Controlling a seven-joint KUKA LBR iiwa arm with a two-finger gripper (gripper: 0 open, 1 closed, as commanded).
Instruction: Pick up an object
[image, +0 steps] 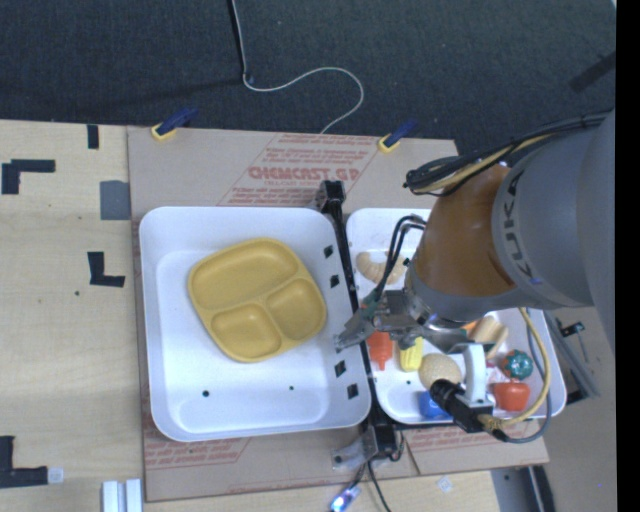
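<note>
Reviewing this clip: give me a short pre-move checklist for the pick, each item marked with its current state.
1. Hand over the right white bin: ok.
2. Small toys in reach, such as the orange-red piece and yellow block: ok.
3. Object between the hand's fingers: cannot tell.
4. Yellow divided plastic tray lying apart in the left white bin: ok.
5. Black divider close to the hand: not ok, collision risk.

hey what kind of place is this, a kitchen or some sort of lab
Most likely a robotics lab bench, not a kitchen: a robot arm reaches over two white bins, which sit on taped-down cardboard with loose cable behind.
</note>
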